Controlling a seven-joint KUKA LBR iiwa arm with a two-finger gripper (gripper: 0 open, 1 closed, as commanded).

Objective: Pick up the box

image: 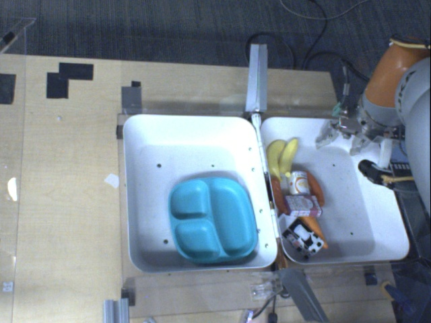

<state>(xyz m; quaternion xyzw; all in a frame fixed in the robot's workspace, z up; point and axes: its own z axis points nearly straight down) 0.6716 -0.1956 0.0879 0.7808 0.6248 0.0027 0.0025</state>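
Left bin [135,180] carries a blue tray [212,219]. Along the right bin's [377,234] left wall: bananas [283,156], then the box [302,205], wedged among the clutter. It looks light, stiff cardboard, best pinched across its short sides. Far right, the end effector [342,132] hovers, fingers spread, pinching nothing.

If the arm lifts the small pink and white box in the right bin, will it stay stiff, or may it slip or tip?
The box has flat faces and straight edges, so it probably stays stiff. It looks small, so likely light. It lies on a heap with the carrot and the banana against the bin wall, so it may tilt or drag its neighbours when lifted.
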